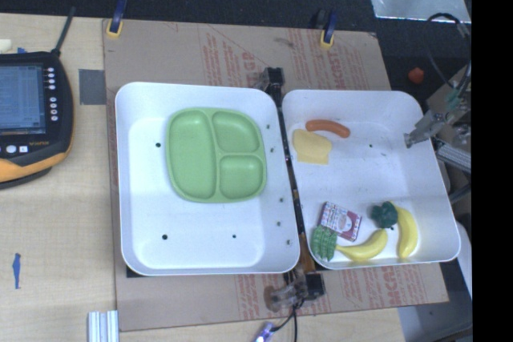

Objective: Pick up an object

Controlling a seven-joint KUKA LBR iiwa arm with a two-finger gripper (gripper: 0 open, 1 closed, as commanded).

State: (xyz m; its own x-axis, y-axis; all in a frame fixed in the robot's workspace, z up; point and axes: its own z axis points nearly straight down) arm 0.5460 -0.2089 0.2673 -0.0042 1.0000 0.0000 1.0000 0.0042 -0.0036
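Camera view: pincer (410, 140) sits at the right bin's (417, 172) far right edge; its open or closed state cannot be told. Red printed packet (340, 220), lettering unreadable, lies below-left of it. Hot dog (328, 128) and yellow cheese wedge (312, 147) lie to its left, two bananas (385, 240) below.

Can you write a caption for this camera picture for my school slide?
Robot claw at the right bin's edge, near toy bananas, hot dog and cheese; green plate in the left bin.
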